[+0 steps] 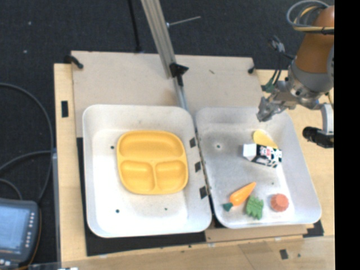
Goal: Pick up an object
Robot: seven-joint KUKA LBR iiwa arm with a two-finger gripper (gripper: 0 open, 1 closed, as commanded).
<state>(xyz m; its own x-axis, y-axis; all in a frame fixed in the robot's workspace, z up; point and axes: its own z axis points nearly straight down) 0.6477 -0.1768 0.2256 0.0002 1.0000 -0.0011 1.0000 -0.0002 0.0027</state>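
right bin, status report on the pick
End effector above right bin's far edge, holding nothing. Nearest: yellow piece, black-and-white carton. Nothing in the way.

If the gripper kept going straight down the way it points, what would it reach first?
Probably the yellow piece beside the black-and-white carton, just below the gripper in the right bin; depth is unclear from this slanted view.

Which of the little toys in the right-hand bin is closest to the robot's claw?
The yellow piece, lying just below the end effector. The carrot, green toy and red-orange one sit far down at the bin's near edge.
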